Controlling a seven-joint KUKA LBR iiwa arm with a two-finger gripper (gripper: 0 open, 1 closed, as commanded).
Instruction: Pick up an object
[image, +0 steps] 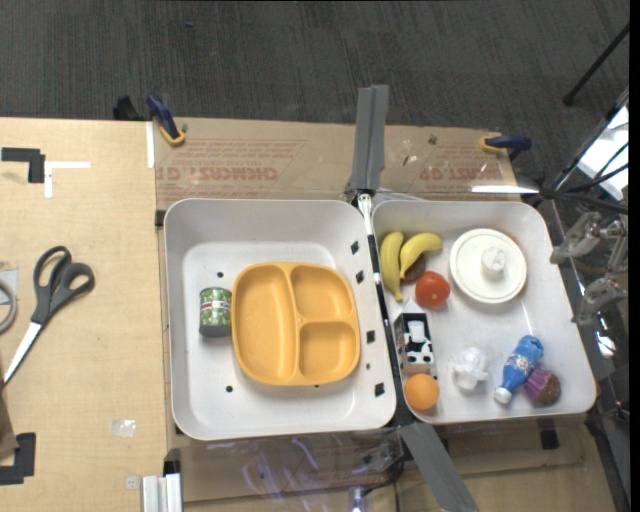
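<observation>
The right bin (560, 300) holds two yellow bananas (410, 258), a red tomato (432, 289), a round white lid (488, 265), a small black-and-white toy (416, 340), an orange (422, 392), a crumpled whitish piece (468, 367), a blue bottle (520, 366) lying tilted and a purple ball-like object (545, 386) touching it. In the left bin (190, 400) lie a yellow divided plate (297, 322) and a small green can (215, 311) just left of the plate.
Scissors (50, 290) lie on the wooden bench at the far left. A grey bar (370, 140) runs from the back down to the seam between the bins. Blue clamps (165, 118) hold the cardboard behind the bins. Metal framework (590, 260) stands at the right edge.
</observation>
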